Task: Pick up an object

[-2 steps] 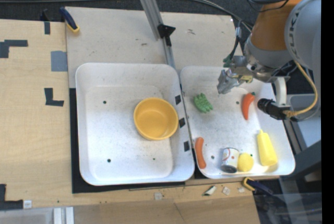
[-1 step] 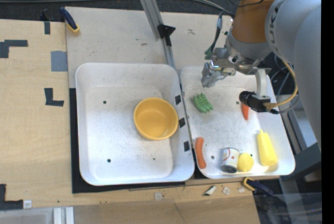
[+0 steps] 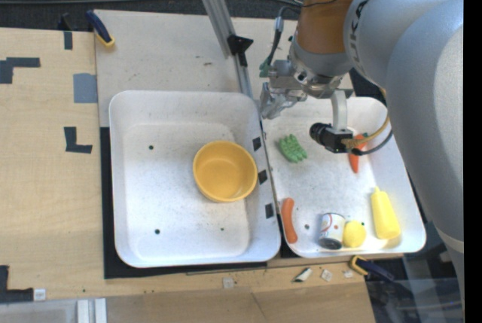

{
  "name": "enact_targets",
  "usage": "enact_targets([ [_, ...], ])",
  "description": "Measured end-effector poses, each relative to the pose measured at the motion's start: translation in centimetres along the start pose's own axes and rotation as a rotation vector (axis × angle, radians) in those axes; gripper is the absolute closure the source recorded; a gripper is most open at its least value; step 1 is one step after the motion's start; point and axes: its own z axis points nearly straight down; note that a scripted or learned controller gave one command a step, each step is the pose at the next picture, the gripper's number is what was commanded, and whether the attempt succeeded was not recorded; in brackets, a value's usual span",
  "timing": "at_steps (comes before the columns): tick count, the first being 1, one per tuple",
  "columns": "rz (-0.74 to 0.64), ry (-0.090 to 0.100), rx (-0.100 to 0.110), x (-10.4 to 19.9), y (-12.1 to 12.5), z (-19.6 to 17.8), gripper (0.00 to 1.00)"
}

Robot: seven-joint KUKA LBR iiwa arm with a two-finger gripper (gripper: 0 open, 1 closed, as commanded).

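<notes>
My gripper (image 3: 277, 105) hangs over the far left corner of the right bin (image 3: 413, 237), close to the wall shared with the left bin (image 3: 119, 163). A green knobbly object (image 3: 293, 148) lies just in front of it, apart from it. Further objects sit in the right bin: a small orange carrot (image 3: 354, 160), a red-orange sausage shape (image 3: 288, 220), a small can (image 3: 330, 230), a yellow lemon (image 3: 354, 236) and a long yellow piece (image 3: 384, 214). A yellow bowl (image 3: 224, 171) stands upright in the left bin. Nothing shows held in the gripper.
A slanted metal pole (image 3: 218, 13) rises behind the bins, right next to the gripper. A blue and yellow clamp (image 3: 100, 28) lies at the far left corner of the bench, another (image 3: 365, 266) at the front edge. The arm covers the right bin's far right part.
</notes>
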Motion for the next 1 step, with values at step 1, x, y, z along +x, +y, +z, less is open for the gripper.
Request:
enact_targets([
  [1,0.001,-0.001,0.001,5.24,0.3,0.95,1.0],
])
